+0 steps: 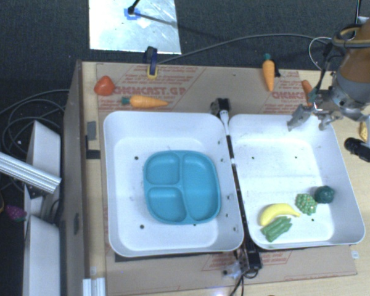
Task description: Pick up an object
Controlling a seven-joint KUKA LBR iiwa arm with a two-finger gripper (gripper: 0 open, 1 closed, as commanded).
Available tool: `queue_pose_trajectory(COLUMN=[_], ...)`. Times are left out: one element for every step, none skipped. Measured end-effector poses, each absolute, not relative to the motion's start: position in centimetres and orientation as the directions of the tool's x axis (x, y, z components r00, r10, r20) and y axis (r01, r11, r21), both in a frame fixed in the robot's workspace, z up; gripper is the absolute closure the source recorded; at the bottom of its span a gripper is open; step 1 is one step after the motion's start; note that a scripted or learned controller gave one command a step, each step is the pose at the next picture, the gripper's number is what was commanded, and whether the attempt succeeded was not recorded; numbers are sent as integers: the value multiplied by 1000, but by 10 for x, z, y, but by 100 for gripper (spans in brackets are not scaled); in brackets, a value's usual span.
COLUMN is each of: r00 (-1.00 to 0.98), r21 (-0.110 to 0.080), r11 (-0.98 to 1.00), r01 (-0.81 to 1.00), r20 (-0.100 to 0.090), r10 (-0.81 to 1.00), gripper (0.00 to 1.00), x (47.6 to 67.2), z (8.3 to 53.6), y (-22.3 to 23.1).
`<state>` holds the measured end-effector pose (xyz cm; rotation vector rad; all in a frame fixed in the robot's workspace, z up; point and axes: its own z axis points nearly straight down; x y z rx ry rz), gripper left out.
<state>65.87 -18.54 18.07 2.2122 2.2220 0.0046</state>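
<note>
Dark carpet surrounds the table [191, 82], a brown board carrying two shallow white bins side by side.

From the overhead camera, the left bin [120, 134] holds a blue divided plate [182, 187] near its middle. The right bin [333, 165] holds a small cluster in its near corner, close to the table's front edge: a yellow banana [277, 212], a green pod-like toy [276, 228] touching it, a pale green bunch of grapes [306, 203] and a dark green round item [324, 195] just beside that. Toy carrots and a red piece lie along the table's far edge, outside the bins.

The tool [311, 117] hangs over the far right corner of the right bin, its fingers spread apart and grasping nothing, well apart from the cluster.

My judgement: this is the approach step, with no pick begun. The next move calls for travelling toward the near corner, choosing one item, probably the banana, and descending squarely, since crowded neighbours could foul the fingers.
</note>
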Motion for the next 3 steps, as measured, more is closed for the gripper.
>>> queue_pose_trajectory(r00=[-1, -1, 0], r21=[0, 4, -1], r11=[1, 1, 0], r01=[1000, 1000, 1000], r20=[-1, -2, 0], r10=[1000, 1000, 1000], gripper=[0, 0, 0], x=[623, 591, 540], z=[84, 151, 115], y=[-207, -207, -207])
